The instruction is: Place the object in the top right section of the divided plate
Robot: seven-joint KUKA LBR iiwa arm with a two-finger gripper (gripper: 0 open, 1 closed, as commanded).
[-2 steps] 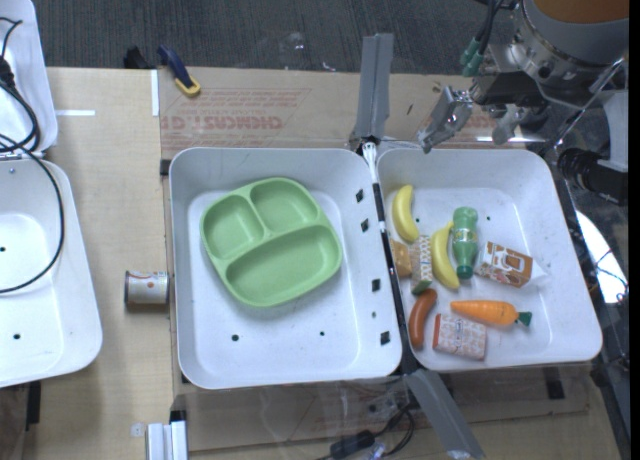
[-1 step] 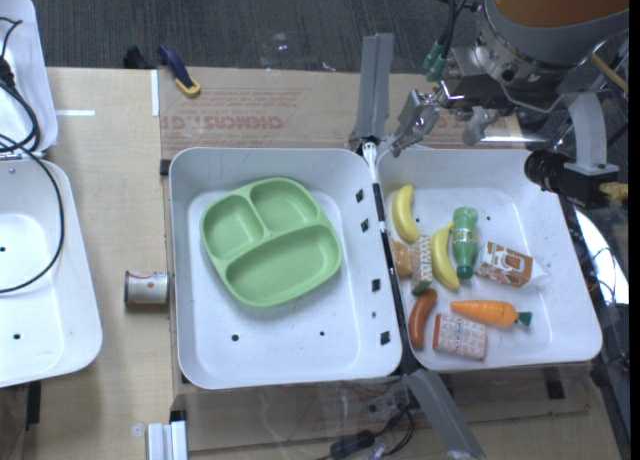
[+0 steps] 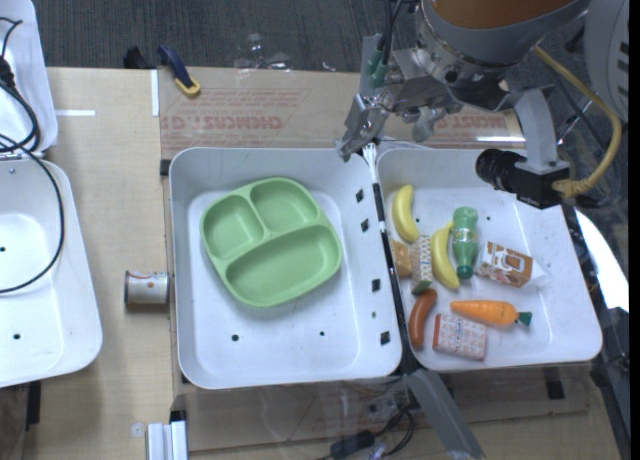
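The green divided plate lies in the left bin, its two small sections toward the back and the large one toward the front. The top right section holds nothing. My gripper hangs above the back edge of the divider between the two bins, apart from the plate and from the food. The right bin holds two bananas, a green bottle, a small carton, a carrot, a sausage and a red packet.
A small can lies on the bench left of the left bin. A blue and yellow tool rests on the cardboard at the back. A black device juts over the right bin's back edge. White equipment stands far left.
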